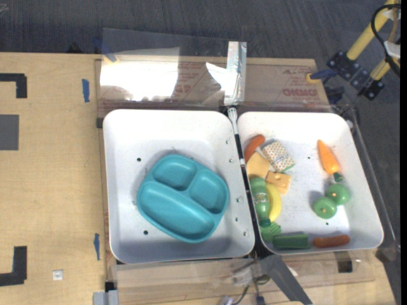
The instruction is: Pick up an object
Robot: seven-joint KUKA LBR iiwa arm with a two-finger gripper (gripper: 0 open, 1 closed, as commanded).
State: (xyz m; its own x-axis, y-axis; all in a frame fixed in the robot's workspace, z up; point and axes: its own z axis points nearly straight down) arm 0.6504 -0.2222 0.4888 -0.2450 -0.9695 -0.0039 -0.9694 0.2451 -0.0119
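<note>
two shallow white bins are seen side by side on the worktop (51, 170), their inner rims touching along the middle. the left bin (121, 132) is occupied by a teal divided plate (183, 199), which is laid slightly toward 5 o'clock of the bin's centre, its two small compartments turned toward 1 o'clock.

the objects to be picked are gathered in the right bin (299, 122). along its 9 o'clock wall a tight cluster is found: a red-orange piece (253, 145) at the top, a patterned packet (278, 155) just beside it at 4 o'clock, a pale yellow wedge (257, 167) below, and an orange-yellow slab (280, 182) touching the packet's lower edge. under these a banana (275, 203) is laid against a green piece (259, 192). at 6 o'clock of the bin a dark green cucumber (290, 240) and a red sausage-like piece (331, 240) are laid end to end along the front wall. toward 3 o'clock a carrot (328, 157) is laid lengthwise with its leafy end pointing to 6 o'clock, and just below it a green apple (325, 206) is set touching a smaller green ball (340, 193). this group is kept well apart from the cluster at the 9 o'clock wall.

behind the bins, at 12 o'clock, a clear plastic sheet (159, 75) is fixed over brown cardboard, with a silver tape strip (235, 72) run upright above the seam between the bins. a yellow and black stand (362, 49) is seen at 2 o'clock of the view.

the state of the jaws cannot be told.
</note>
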